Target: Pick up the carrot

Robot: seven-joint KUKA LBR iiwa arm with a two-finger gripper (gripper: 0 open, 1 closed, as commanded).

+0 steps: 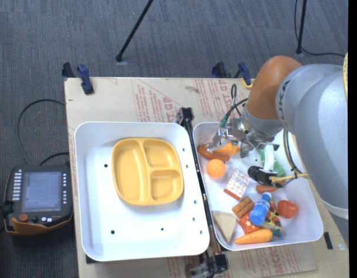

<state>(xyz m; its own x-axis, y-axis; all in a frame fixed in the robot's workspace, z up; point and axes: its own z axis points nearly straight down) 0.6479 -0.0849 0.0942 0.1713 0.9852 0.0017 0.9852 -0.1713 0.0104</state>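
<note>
Approach step: gripper (232, 139), finger state indeterminate, hovers at the right bin's (315, 229) far end; next, travel to carrot (254, 237) at near edge.

The arm (317, 132) is cut off by the picture's right side, and its bulk hides the far right corner of the right bin (314, 227) and the desk (138, 97) behind that bin. The claw (232, 136) hangs over the far end of the right bin; its tips blend with the toys beneath, so whether anything sits between them cannot be told. Just under the claw, a brown sausage (210, 153) and an orange piece are partly covered. At the near end of the right bin, beside the carrot (254, 237), a heap of small toys is too tangled to name. The print on the red-and-white packet (237, 184) at the bin's middle is too small to read.
</note>
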